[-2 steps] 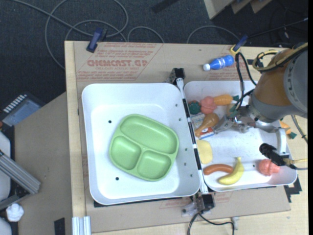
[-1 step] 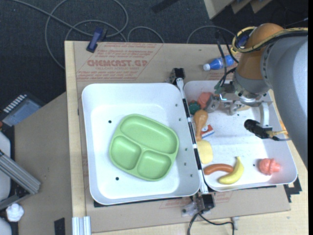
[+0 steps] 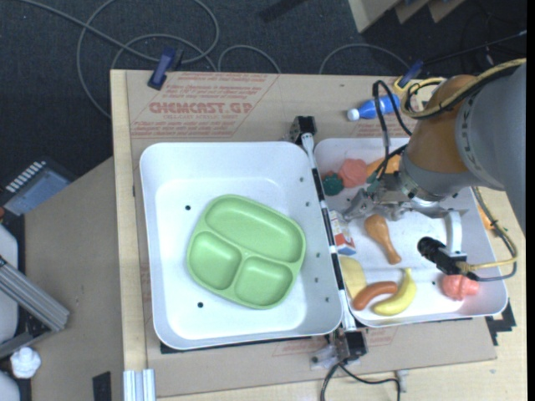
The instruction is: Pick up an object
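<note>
While the arm (image 3: 468, 132) hangs over the right bin (image 3: 493, 303), its gripper (image 3: 372, 203) sits low near that bin's left side, just above a toy chicken drumstick (image 3: 383, 236). Honestly can't tell how the claw stands, the metal bits are a blur. Nothing visibly pinched. Toy banana (image 3: 399, 296) and hot dog (image 3: 374, 294) lie together at the front edge. The left bin (image 3: 159, 174) has a green divided plate (image 3: 245, 251).
</note>
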Robot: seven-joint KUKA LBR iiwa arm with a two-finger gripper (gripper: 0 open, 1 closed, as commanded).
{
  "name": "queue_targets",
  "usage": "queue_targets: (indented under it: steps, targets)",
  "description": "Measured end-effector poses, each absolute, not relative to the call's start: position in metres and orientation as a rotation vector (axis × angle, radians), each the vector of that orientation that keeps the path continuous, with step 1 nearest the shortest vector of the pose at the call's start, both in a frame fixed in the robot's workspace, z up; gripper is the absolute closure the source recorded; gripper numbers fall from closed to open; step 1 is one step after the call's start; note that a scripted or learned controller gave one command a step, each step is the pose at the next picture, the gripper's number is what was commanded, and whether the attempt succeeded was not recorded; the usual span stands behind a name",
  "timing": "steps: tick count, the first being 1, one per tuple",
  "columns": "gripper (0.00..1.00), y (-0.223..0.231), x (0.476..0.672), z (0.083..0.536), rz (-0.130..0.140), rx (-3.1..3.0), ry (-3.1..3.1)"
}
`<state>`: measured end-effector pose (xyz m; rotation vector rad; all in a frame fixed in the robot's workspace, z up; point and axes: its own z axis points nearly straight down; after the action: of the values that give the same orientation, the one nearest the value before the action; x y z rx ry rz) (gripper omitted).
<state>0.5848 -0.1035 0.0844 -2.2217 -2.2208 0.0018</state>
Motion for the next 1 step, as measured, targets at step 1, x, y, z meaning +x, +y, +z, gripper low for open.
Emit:
queue_targets:
  steps: [1]
  targets:
    - [0.0, -0.1021, 0.5591, 0.0844, 0.001, -2.221, -2.22]
